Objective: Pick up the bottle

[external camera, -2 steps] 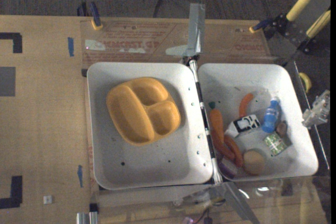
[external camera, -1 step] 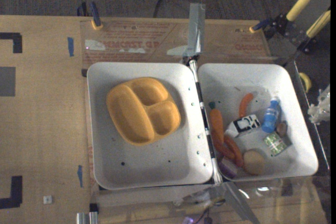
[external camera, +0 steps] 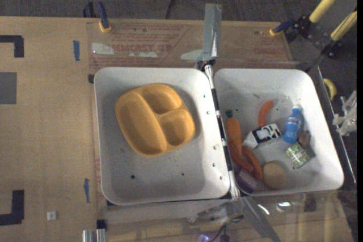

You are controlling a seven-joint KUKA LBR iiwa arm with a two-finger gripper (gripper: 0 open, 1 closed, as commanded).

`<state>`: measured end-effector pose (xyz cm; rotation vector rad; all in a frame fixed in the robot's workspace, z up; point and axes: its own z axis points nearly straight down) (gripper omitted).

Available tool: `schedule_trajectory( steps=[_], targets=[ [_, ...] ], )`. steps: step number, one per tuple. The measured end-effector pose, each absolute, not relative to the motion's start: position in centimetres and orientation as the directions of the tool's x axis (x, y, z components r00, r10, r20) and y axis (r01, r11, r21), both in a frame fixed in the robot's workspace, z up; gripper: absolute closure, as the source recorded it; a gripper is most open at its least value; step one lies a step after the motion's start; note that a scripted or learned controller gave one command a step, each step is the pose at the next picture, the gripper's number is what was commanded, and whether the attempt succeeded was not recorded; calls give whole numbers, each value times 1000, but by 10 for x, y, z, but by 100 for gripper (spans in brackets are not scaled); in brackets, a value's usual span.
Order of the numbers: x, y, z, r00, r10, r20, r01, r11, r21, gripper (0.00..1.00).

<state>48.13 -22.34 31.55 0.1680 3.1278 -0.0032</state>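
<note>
Right bin [external camera: 249, 81]: the bottle [external camera: 292, 124] is in here, right of the middle. It is small and blue with a pale cap, and the cap end points toward the far wall. I can't tell whether it's lying flat or standing. Nothing is on top of it.

Just left of the bottle is a black-and-white carton [external camera: 265, 134], close to it; whether they touch I can't say. A small brown lump [external camera: 305, 139] sits just right of the bottle's lower end. A green-and-white packet [external camera: 298, 156] is just beyond that lump, toward the near wall.

A short orange carrot [external camera: 265, 112] lies up-left of the bottle, apart from it. A long orange carrot [external camera: 233, 138] runs along the bin's left wall. A reddish piece [external camera: 254, 162] and a potato [external camera: 274, 174] are bunched near the front-left corner, with something purple [external camera: 246, 182] at the front edge.

Left bin [external camera: 109, 85]: a yellow divided plate [external camera: 155, 126] sits left of center.

Both bins sit side by side on the wooden bench [external camera: 45, 122].

I cannot tell the gripper's state from this view. The bottle is resting in the bin among the other things.
</note>
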Motion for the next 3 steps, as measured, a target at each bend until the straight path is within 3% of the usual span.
schedule_trajectory(
  steps=[1,2,3],
  targets=[
    [481,-223,306,-942,-337,-5,-337,942,-2,100],
    [495,-223,308,-897,-442,-8,-442,897,-5,100],
    [517,-223,325,-953,-304,-9,-304,953,-5,100]
  ],
)
